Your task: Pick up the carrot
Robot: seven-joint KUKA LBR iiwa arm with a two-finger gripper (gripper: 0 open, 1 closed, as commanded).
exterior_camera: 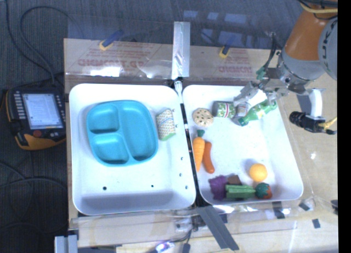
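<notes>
- Camera view, overall: two shallow white bins are seen side by side on the bench, the left bin (82, 191) and the right bin (290, 158), divided by a central rim.
- Camera view, task object: the carrot (198, 151) is found in the right bin, at its left side, just beside the central rim. Its long axis is set nearly upright in the picture. The green top is directed toward the far edge of the bin, and the orange body is extended toward the near edge.
- A red-orange sausage-like piece (208, 159) is laid touching the carrot on its right, on a roughly parallel axis, tilted slightly.
- A round cookie (202, 117) is placed just beyond the carrot's green end.
- Camera view, arm: the grey arm with its orange band (308, 32) is brought in from the right. The gripper (253, 103) is positioned over the far part of the right bin, well apart from the carrot. Green and white shapes are seen around its tip; whether the claw is wide, narrow or closed on anything cannot be told.
- Near the front of the right bin an orange fruit (258, 172), a purple piece (218, 184) and a green vegetable (239, 191) are grouped.
- In the left bin a blue divided plate (120, 131) is laid, with a tan wrapped item (165, 124) just beside its right edge.
- A handheld pendant (35, 117) is seen on the floor at far left.
</notes>
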